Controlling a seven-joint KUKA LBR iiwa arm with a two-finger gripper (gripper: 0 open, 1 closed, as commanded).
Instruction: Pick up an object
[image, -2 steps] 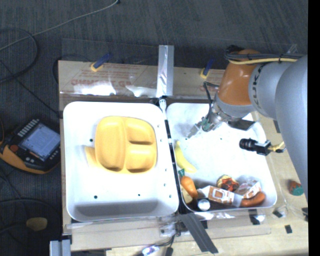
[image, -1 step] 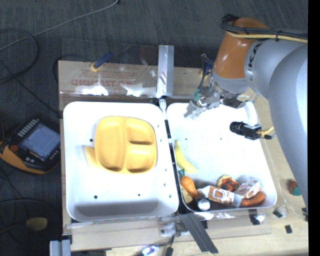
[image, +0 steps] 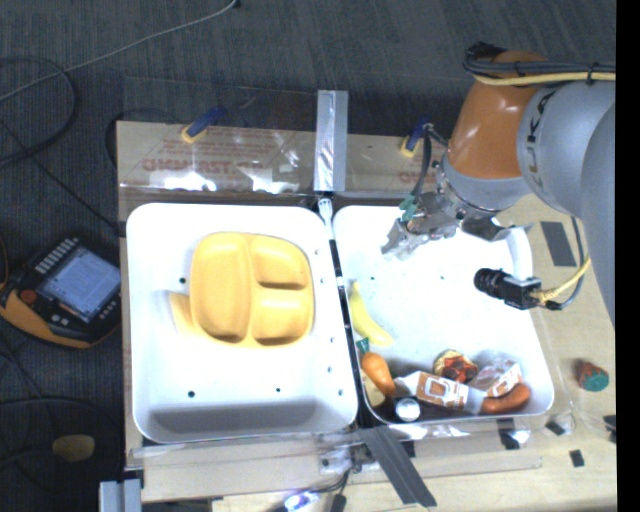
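No single thing is marked out for picking. The candidates lie in two white bins on the worktop (image: 598, 320).

In the left bin (image: 142, 330), at the middle of the frame's left half, a yellow tray (image: 250, 288) with three compartments lies flat. It is glossy and rounded at the corners, and a paler yellow edge shows just beside its left side.

The right bin (image: 450, 300) holds its things along its lower edge and left wall. A banana (image: 362, 318) leans against the left wall. An orange carrot (image: 378, 374) lies below it. To the right of the carrot come a brown and white packet (image: 440, 388), a small mottled red and yellow item (image: 453, 364), a clear-wrapped piece (image: 497, 376) and a reddish sausage (image: 508, 398). These overlap, so their outlines are hard to separate. A small dark round thing with a pale top (image: 406, 408) sits at the bin's bottom rim, too small to identify.

The tool (image: 398, 243) hangs over the bare upper left part of the right bin, well apart from the pile. Its tip is a blurred grey cluster, and whether it is released or clenched cannot be told. The arm (image: 560, 110) is cut off at the frame's upper right.
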